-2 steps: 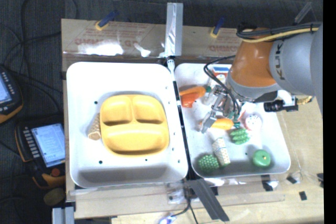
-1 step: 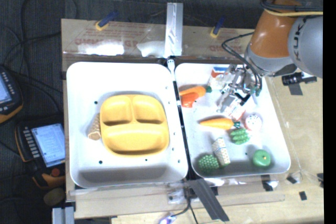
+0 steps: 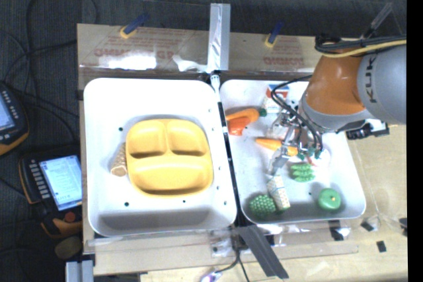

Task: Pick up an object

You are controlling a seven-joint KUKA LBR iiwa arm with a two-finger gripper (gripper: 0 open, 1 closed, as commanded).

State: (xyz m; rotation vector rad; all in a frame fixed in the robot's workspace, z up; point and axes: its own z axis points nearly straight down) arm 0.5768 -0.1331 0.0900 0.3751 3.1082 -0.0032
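One small toy carrot (image 3: pixel 269 142) sits under the gripper (image 3: pixel 291 145).
Light, hard, probably slick; take its thick middle. Finger spread: cannot tell through the clutter.

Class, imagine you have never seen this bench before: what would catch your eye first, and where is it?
Most striking is the big yellow divided tray sitting in the left bin. Next comes the grey arm with its orange band, reaching in from the right over the right bin, its gripper low among small toy foods such as an orange carrot and a green apple.
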